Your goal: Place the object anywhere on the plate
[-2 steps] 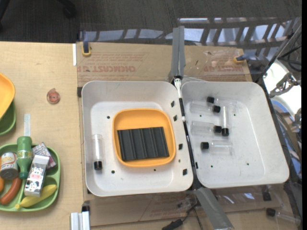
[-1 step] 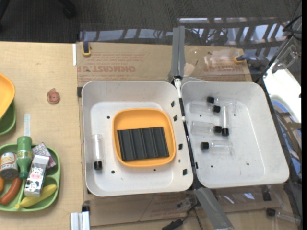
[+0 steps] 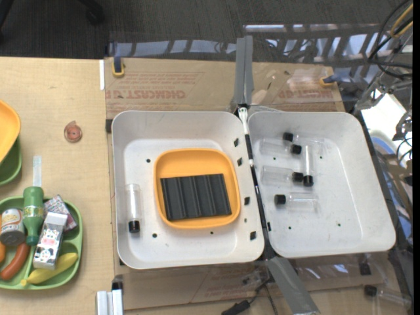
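Two shallow white bins side by side on a sheet of brown cardboard (image 3: 177, 87), itself lying on the pale wooden surface (image 3: 52, 90).

In the left bin (image 3: 121, 176), near its middle: an orange-yellow plate (image 3: 197, 157), square with rounded corners, carrying a dark grey ribbed insert (image 3: 197, 197) that covers most of its floor.

Left of the plate, on the bin floor: a clear vial with a black cap (image 3: 133, 207), lying flat, cap towards the near edge, roughly parallel to the plate's left side. Near the plate but apart from it, not touching its rim.

In the right bin (image 3: 371, 176): four more clear black-capped vials, all lying flat in the left half.
- One at the far end (image 3: 289, 137), with a second (image 3: 297, 149) just beside it.
- A third (image 3: 303, 178) nearer the middle; cap looks doubled, hard to tell why.
- A fourth (image 3: 281, 199) closest to the camera, body pointing right.

Clear bodies hard to make out against the white floor; caps plain.

At lower left on the surface, well apart from the bins: a green compartment tray (image 3: 69, 258) crowded with toy food, including a green bottle (image 3: 33, 212) and a small carton (image 3: 47, 241). Above it at the left edge, a yellow bowl (image 3: 6, 133) nested in a green one. Beside that, a small pink round item (image 3: 73, 132).

State of the gripper: impossible to tell.
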`<action>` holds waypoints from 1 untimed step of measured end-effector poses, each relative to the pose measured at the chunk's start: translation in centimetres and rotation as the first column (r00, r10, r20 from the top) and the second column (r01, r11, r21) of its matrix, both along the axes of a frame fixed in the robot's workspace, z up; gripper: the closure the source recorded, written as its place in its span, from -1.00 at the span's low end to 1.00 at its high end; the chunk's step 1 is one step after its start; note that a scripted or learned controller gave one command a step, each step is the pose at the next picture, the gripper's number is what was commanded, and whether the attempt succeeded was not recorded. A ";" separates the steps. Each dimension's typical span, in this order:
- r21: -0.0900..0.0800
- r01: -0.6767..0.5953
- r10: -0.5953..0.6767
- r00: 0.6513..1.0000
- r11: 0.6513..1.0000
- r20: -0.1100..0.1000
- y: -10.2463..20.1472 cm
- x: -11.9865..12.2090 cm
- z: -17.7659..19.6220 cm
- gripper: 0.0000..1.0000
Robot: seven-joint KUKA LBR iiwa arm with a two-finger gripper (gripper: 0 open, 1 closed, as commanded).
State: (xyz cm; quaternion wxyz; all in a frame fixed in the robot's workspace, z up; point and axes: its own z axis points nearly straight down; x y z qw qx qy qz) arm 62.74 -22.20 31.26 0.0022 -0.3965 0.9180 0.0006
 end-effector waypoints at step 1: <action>-0.001 -0.180 0.180 0.984 0.984 0.002 0.1 1.4 9.6 -1.00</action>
